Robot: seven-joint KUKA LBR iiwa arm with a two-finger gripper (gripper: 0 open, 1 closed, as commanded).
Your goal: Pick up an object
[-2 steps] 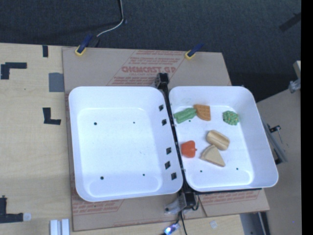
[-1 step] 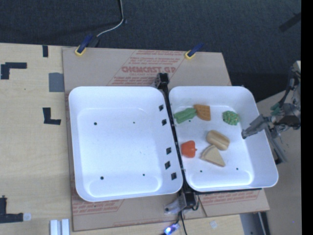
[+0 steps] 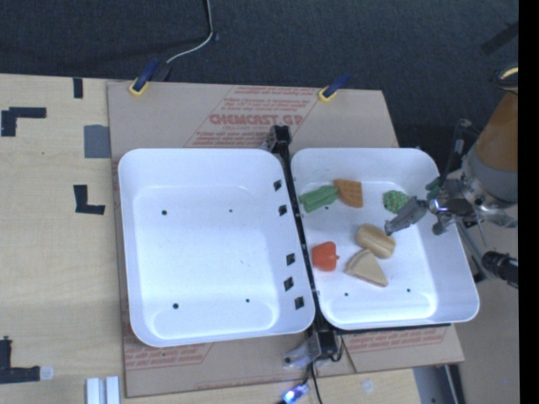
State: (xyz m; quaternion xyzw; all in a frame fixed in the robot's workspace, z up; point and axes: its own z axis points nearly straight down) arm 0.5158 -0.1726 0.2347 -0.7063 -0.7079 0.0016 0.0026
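Observation:
The right bin [image 3: 438,297] holds several small objects. A long green piece [image 3: 319,197] and an orange-brown piece [image 3: 349,193] lie near its back left. A small green piece [image 3: 396,199] sits further right. A tan roll [image 3: 376,241], a red piece [image 3: 325,256] and a tan wedge [image 3: 367,268] lie in the middle. My gripper [image 3: 404,219] reaches in over the right rim, low, between the small green piece and the tan roll, its tip close to the roll. Nothing is seen held in it.
The left bin [image 3: 202,318] stands beside the right one, with a black divider strip [image 3: 290,225] between them. Both rest on a cardboard sheet [image 3: 244,116]. A cable [image 3: 202,23] runs behind the bins.

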